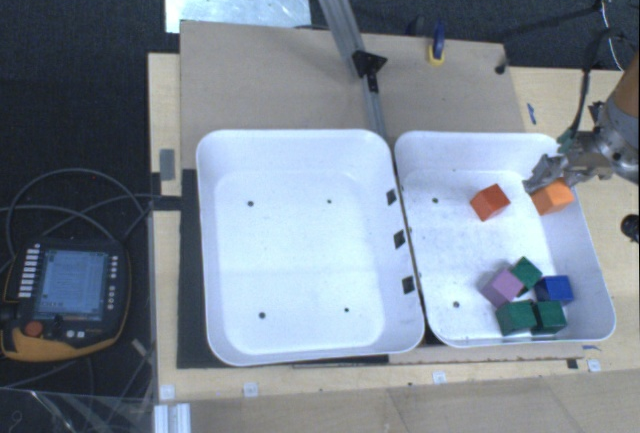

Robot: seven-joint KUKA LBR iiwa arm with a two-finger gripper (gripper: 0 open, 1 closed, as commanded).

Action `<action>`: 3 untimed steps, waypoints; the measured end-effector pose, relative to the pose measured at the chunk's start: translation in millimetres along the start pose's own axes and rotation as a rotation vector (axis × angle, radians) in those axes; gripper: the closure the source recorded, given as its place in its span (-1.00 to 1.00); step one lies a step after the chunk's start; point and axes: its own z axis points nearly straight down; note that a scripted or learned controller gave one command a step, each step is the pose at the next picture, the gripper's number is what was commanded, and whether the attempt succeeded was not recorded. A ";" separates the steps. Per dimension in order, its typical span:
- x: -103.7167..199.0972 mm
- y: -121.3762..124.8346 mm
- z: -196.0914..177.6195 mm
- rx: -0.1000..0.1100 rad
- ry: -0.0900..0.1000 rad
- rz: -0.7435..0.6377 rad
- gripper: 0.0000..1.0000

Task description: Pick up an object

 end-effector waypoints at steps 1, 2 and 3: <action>-0.4 1.9 -47.2 0.000 0.000 0.000 1.00; 56.5 2.3 -53.7 0.003 0.003 -0.006 1.00; 106.8 1.6 -57.7 0.005 0.004 -0.005 1.00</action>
